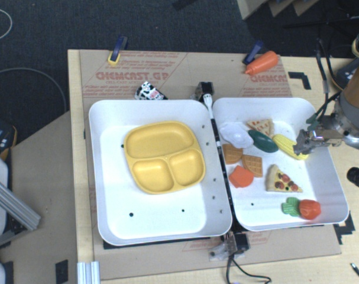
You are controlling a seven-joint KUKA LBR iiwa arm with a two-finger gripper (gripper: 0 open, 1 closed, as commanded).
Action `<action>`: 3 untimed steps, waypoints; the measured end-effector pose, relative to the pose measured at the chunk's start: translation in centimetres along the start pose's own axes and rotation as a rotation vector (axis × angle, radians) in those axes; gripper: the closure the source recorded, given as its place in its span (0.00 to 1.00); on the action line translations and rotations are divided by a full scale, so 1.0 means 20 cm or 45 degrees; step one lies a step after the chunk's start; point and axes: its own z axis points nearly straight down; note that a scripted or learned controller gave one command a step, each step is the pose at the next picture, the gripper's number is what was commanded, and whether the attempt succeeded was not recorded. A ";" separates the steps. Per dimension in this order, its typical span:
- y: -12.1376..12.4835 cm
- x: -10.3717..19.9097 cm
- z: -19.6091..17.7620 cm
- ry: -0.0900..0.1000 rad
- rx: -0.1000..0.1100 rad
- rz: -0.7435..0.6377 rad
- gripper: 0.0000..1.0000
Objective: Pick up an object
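Observation:
The right bin [327, 170] holds several toy foods: a yellow corn-like piece [284, 143], a dark green piece [262, 141], a white piece [237, 135], a pizza slice [283, 181], a red-orange piece [241, 177], brown crackers [232, 154] and a red tomato with a green stem [303, 208]. My gripper [305, 142] hangs low at the bin's right side, right at the yellow piece's right end. I cannot see whether it touches the piece.
A yellow divided plate [164, 157] lies in the left bin [108, 206]. Outside the bins, at the back of the bench, sit an orange carrot toy [262, 63], a black-and-white toy [149, 92] and a yellow clip [115, 55].

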 end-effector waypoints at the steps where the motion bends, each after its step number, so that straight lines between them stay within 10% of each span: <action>1: 0.21 0.13 0.04 -0.001 0.001 0.003 1.00; 3: 0.62 0.58 0.03 0.002 -0.001 0.000 1.00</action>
